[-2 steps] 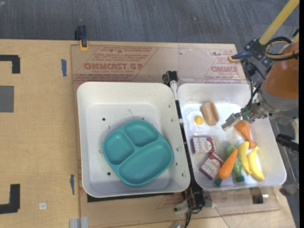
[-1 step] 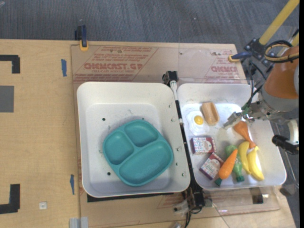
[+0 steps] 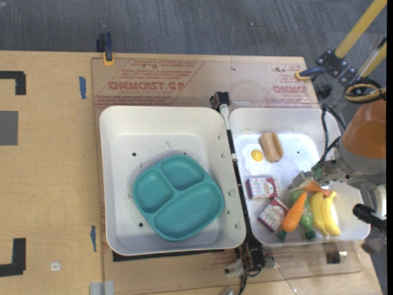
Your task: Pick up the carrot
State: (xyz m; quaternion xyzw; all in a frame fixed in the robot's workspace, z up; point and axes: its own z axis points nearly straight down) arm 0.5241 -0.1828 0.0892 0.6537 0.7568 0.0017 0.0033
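A: Start with the big items. What do you have on the bench?

B: Two white bins side by side. Left bin (image 3: 116, 165) carries only a teal divided plate (image 3: 178, 195), set a little near of centre. Right bin (image 3: 291, 128) takes the clutter, and you reach in from the right, so the arm (image 3: 367, 141) hangs over that bin's right side.

A: Contents there?

B: Bun (image 3: 271, 146) and fried egg (image 3: 254, 155) at the far end, two small packets (image 3: 263, 188) mid-bin, banana (image 3: 326, 214) at the near right with a green piece just left of it. The carrot (image 3: 295, 211) lies slanted between packets and banana, leafy end nearest you, tip pointing far-right.

A: And your gripper?

B: The gripper (image 3: 313, 182) sits at the carrot's far tip, touching or just above it; can't say which. Whether it is released or clenched, you can't tell from this angle. Nothing proves a grasp.

A: Judgement?

B: Crowded neighbours likely explain an approach at the tip.
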